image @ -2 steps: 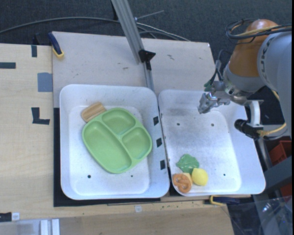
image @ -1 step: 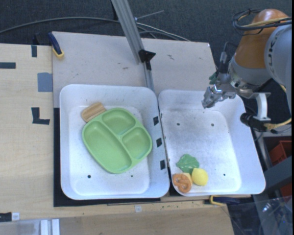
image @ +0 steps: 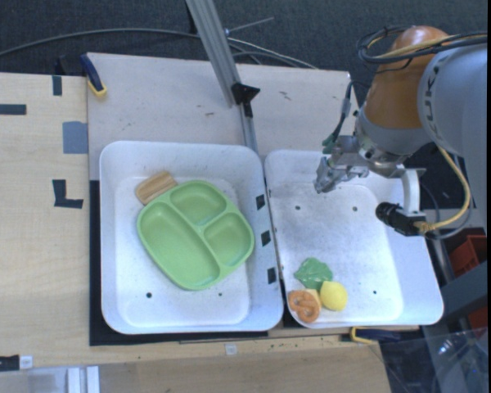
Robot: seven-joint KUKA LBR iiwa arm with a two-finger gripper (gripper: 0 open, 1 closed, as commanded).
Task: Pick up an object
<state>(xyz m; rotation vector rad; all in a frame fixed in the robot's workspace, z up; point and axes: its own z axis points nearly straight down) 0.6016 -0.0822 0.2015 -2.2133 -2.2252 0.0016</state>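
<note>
My gripper (image: 325,182) hangs over the back part of the right bin (image: 409,252), with nothing seen between its fingers. Three small objects lie together at that bin's front left: a green leafy piece (image: 313,272), a yellow lemon-like ball (image: 334,295) and an orange pretzel-shaped piece (image: 304,304). They sit well in front of the gripper. In the left bin (image: 114,219) lies a green divided plate (image: 195,232), with a tan bread-like slice (image: 155,186) touching its back left rim.
A grey metal pole (image: 217,43) slants up from between the bins at the back. Black cables run across the dark floor behind the bench. A blue and yellow clamp (image: 93,76) sits at the bench's back left corner.
</note>
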